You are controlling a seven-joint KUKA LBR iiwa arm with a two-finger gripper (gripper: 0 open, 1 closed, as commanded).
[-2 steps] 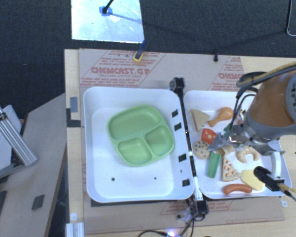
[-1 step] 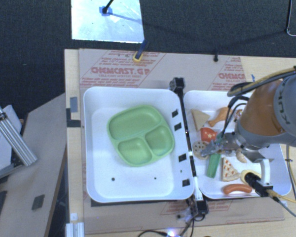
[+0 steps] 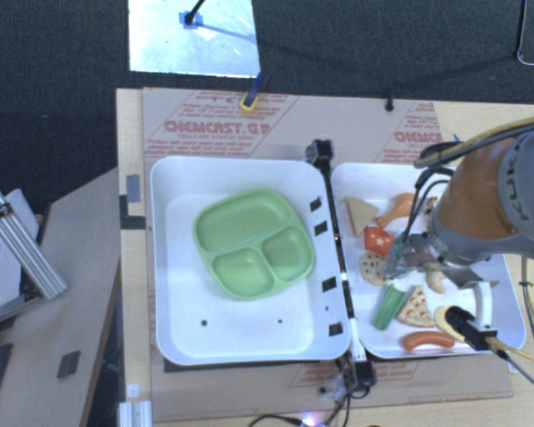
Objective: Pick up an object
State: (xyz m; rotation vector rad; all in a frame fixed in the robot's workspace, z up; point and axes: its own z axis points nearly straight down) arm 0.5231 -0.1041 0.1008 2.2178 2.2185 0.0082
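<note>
The right bin (image 3: 507,323) holds toy food: a cheese wedge (image 3: 362,212), a red tomato piece (image 3: 377,239), a cookie (image 3: 371,269), a green pickle (image 3: 391,305), a pizza slice (image 3: 416,308), a sausage (image 3: 428,341), a banana (image 3: 451,318) and an orange chicken piece (image 3: 400,209). My gripper (image 3: 399,265) hangs low over the bin's middle, just right of the cookie and above the pickle. The grey arm and its orange band (image 3: 476,198) cover the bin's right part.
The left bin (image 3: 173,327) bears a green three-compartment plate (image 3: 252,243). A black divider (image 3: 331,238) with clips runs between the bins. A cardboard sheet (image 3: 222,127) lies under both. Cables (image 3: 516,358) trail at the lower right.
</note>
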